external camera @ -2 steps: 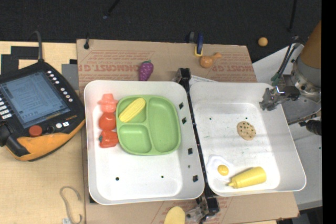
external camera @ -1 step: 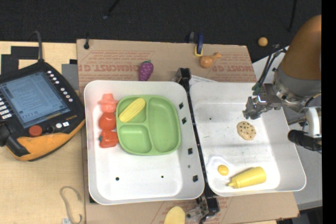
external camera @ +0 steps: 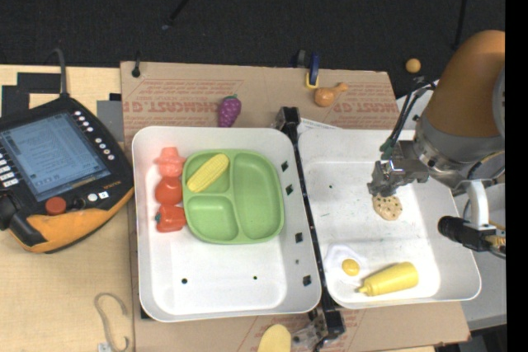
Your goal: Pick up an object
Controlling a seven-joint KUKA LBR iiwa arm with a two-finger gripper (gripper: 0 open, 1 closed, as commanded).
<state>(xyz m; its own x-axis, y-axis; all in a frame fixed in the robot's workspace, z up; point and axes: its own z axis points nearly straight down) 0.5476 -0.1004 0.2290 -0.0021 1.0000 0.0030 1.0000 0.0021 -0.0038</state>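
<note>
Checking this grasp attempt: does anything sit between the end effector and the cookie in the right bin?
Nothing visible does. The end effector hangs directly over the cookie in the right bin; the fried egg and mustard bottle lie nearer the camera, apart.

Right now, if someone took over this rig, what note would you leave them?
Tool: low in the right bin, directly over the cookie; grip state unclear.
Also in the right bin: yellow mustard bottle and fried egg near the front.
Left bin: green divided plate with corn cob, red toys beside it.
Done: nothing lifted yet.
Left: grasp and raise an object, likely the cookie.
</note>
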